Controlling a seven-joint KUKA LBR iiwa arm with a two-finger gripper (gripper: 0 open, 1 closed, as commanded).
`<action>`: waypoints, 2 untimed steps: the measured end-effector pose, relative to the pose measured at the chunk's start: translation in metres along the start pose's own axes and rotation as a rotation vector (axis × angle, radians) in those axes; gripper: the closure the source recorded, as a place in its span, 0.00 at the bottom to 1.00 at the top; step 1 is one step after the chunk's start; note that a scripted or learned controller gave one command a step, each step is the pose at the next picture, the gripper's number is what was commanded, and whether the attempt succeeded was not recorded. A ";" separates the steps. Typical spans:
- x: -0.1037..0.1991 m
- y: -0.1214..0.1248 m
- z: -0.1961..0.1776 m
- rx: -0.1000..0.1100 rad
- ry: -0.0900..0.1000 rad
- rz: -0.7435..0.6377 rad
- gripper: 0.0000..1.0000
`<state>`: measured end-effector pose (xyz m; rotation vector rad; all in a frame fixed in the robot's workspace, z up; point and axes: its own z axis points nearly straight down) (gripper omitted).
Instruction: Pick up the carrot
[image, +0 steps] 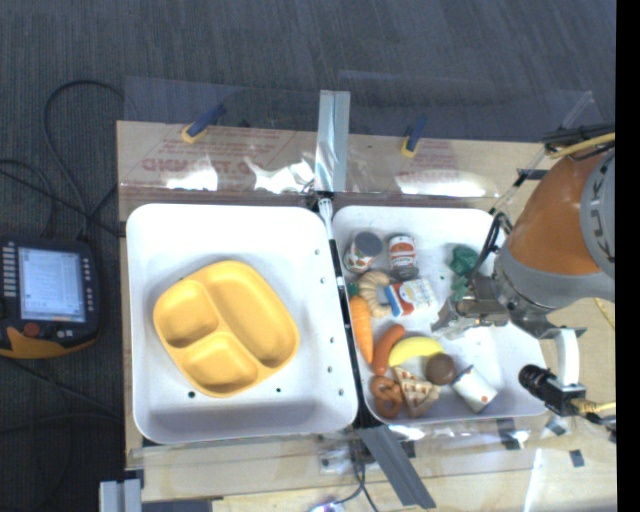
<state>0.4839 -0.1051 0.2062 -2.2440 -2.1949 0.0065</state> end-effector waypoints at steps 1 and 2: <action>0.069 0.020 -0.055 0.000 -0.002 0.205 1.00; -0.034 0.026 -0.054 0.002 -0.003 0.451 1.00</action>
